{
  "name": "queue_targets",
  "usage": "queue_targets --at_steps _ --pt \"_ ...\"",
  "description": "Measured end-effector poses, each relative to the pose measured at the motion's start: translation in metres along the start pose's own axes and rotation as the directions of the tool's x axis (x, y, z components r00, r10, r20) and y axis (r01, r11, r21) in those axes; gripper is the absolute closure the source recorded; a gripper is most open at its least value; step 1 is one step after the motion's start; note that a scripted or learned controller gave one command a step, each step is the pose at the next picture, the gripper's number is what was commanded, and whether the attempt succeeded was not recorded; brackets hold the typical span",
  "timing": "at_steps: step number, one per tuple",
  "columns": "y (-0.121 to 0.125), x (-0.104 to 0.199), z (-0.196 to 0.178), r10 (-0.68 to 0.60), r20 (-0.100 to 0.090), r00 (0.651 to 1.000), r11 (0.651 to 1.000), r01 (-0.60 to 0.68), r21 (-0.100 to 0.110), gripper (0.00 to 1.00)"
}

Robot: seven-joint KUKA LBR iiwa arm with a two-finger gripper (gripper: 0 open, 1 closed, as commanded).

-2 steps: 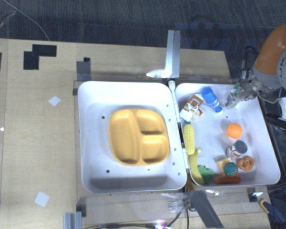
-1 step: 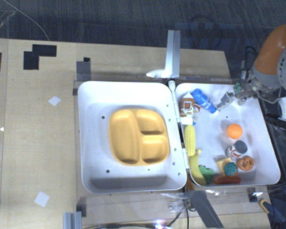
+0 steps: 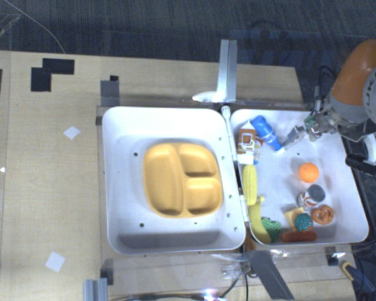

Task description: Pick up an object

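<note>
**Desk:** What is the likeliest pick here, and where does it lie?

**Photographer:** A blue bottle [image 3: 264, 132] lies on its side in the upper left part of the right bin [image 3: 357, 193], tilted diagonally, just beside a small red-and-white carton [image 3: 248, 141]. It looks like a light, stiff plastic toy, smooth and round, so it may well roll or slip. By my judgement, the best hold is across its narrow body, fingers square to its long axis.

**Desk:** And the gripper?

**Photographer:** The gripper [image 3: 299, 133] hangs low over the bin's upper edge, just right of the bottle, near it but apart. Whether it is spread or closed I cannot tell; nothing is visibly held. The grey arm [image 3: 357, 93] with its orange band reaches in from the right.

**Desk:** What else is around?

**Photographer:** An orange ball [image 3: 309, 172] sits alone mid-bin, well apart from the bottle. A corn cob [image 3: 250, 184] and a banana [image 3: 255, 219] line the bin's left wall. Small toy foods [image 3: 313, 212] crowd the lower right. The left bin [image 3: 122, 168] holds a yellow divided tray [image 3: 182, 179].
</note>
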State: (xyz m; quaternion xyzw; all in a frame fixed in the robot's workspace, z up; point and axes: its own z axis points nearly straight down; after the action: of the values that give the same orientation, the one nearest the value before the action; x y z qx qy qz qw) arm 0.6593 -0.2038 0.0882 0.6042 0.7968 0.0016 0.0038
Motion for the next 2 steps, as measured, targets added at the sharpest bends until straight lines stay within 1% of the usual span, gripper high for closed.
queue_targets --at_steps 1,2 --pt "0.005 -0.004 0.0 -0.271 -0.009 0.963 0.962 0.271 0.019 0.0" --pt "0.01 0.021 0.002 -0.45 -0.001 0.893 0.893 0.45 0.024 0.0"
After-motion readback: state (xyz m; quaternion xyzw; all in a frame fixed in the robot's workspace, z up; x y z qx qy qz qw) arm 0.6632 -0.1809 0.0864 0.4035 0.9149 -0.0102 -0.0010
